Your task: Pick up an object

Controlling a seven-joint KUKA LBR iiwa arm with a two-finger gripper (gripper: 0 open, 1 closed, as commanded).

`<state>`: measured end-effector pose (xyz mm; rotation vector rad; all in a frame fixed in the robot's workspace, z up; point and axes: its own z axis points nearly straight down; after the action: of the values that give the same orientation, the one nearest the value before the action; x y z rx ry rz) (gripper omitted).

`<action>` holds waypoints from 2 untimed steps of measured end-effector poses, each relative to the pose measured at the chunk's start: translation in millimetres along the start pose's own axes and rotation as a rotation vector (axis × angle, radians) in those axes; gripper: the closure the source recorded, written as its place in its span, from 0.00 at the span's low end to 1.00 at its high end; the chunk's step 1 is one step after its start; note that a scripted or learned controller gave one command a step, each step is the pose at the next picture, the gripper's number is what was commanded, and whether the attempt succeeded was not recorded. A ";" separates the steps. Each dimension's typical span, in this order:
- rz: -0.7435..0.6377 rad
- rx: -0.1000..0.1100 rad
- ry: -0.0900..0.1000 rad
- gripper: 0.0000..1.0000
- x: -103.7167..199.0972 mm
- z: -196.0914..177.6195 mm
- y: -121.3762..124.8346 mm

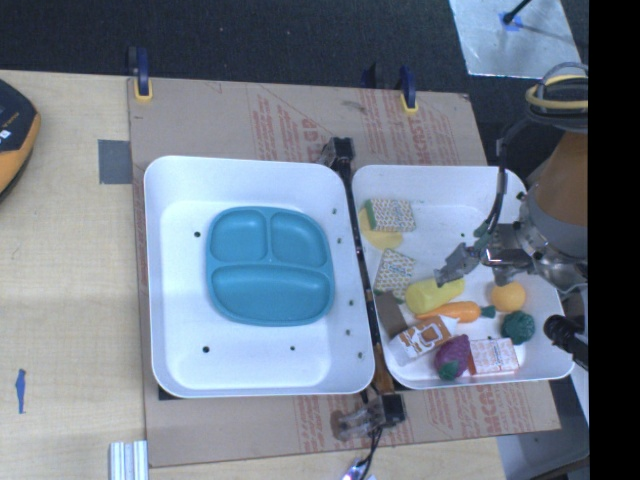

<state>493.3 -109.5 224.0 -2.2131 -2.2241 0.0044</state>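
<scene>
Over the right bin we see the gripper just above the yellow toy; we cannot tell its state or whether it has hold of anything. We count two bins on the bench, their inner edges nearly touching. Open room lies along the right bin's far wall. Its toys crowd the near half: two sponges, carrot, lemon, green ball, carton. One blue tray sits mid left bin.

My grey arm, orange band at two o'clock, dark metal claw, thin black cable alongside.
</scene>
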 end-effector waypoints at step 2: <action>-0.002 -0.007 -0.002 0.00 -31.7 119.1 69.2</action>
<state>562.0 -140.8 104.5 -2.2156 -2.2304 -0.0009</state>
